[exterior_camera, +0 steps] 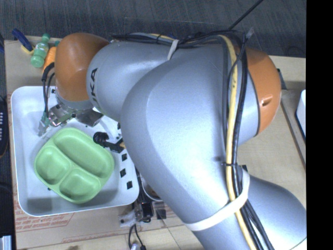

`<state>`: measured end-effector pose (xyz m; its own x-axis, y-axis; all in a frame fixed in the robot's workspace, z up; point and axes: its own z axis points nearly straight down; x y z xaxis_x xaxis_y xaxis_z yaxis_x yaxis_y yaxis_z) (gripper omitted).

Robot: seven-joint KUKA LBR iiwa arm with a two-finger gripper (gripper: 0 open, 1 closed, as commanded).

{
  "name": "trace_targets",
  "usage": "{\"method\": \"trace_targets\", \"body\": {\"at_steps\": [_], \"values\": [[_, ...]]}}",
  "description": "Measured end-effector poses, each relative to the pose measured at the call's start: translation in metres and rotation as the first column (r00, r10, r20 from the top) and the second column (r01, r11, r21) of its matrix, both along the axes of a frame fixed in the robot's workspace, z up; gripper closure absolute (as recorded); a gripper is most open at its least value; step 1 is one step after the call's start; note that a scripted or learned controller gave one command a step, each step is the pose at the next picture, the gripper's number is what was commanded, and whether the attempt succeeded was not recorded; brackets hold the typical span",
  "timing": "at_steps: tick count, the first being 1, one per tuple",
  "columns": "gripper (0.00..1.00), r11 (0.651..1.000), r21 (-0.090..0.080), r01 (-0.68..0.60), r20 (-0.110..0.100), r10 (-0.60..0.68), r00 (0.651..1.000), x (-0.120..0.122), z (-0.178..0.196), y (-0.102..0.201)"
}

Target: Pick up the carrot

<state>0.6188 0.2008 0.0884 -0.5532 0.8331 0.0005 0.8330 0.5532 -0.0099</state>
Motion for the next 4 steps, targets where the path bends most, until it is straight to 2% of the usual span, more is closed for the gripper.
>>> {"method": "trace_targets", "body": {"at_steps": [1,2,3,4], "values": [[1.0,1.0,-0.004,-0.009,0.004,0.009,1.0,0.002,0.014,0.0],[1.0,0.994,0.002,0.113,0.021,-0.113,0.993,0.041,0.161,-0.085],[1.0,0.949,-0.001,0.316,0.009,-0.316,0.949,0.038,0.183,-0.109],[1.0,0.915,-0.004,0.403,0.003,-0.403,0.915,0.007,0.179,-0.15]]}}
